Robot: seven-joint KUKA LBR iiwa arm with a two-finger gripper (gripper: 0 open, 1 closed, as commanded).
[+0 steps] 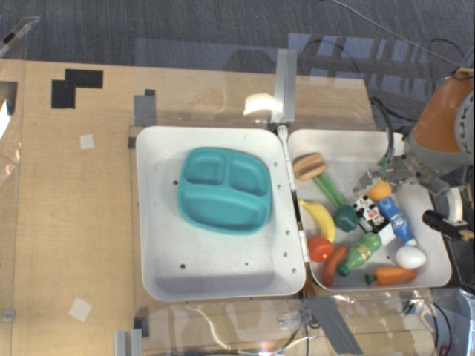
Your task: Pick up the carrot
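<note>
I see the gripper [380, 175] near the right bin's [349, 141] far right corner; I cannot tell its state. The carrot [393, 276] lies untouched by the near edge.

Two white bins sit side by side on the tabletop [74, 236]. The left bin [159, 273] carries one teal divided plate [224, 190] with three compartments. The right bin [438, 269] carries the rest, one of each kind: one carrot [393, 276] by its near edge, one white egg [410, 257], one banana [319, 217], one tomato [320, 249], one hot dog bun [309, 166] near its far left corner, one green bottle [360, 252], one blue bottle [397, 221], one orange ball [380, 190], and one black-and-white block [369, 211]. One more reddish piece [334, 263] lies near the tomato; its kind is unclear.
</note>
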